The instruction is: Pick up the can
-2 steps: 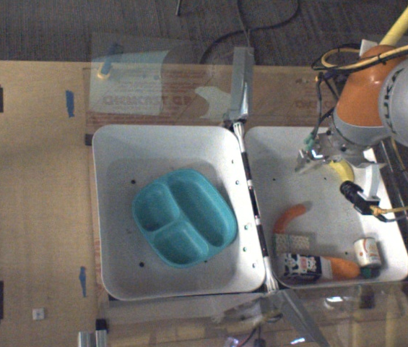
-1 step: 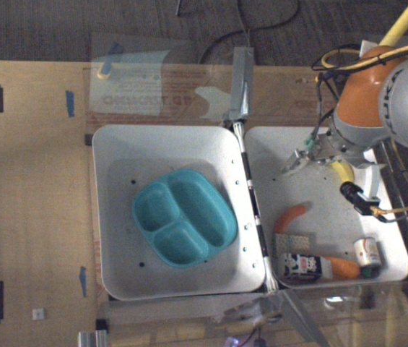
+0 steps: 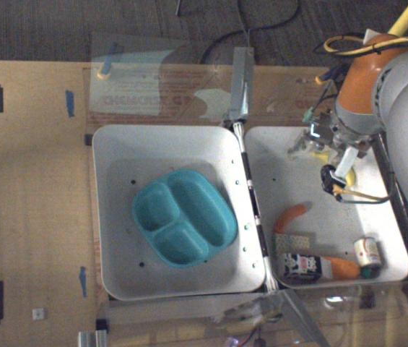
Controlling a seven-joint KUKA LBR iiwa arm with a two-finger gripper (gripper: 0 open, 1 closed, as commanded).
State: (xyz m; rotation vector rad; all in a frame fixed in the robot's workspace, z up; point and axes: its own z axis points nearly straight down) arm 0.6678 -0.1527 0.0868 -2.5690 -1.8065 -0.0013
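Observation:
The can (image 3: 367, 251) is small and pale with a red band, and it stands near the front right corner of the right bin (image 3: 391, 215). My gripper (image 3: 310, 140) hangs over the back of that bin, near its far wall, well away from the can. The grey arm with its orange band (image 3: 362, 78) reaches in from the right above it.
In the right bin, an orange carrot-shaped piece (image 3: 291, 217) lies mid-bin. A black-and-white carton (image 3: 302, 266) and an orange carrot (image 3: 344, 267) lie along the front wall, just left of the can. A teal divided plate (image 3: 183, 216) sits in the left bin (image 3: 117, 157).

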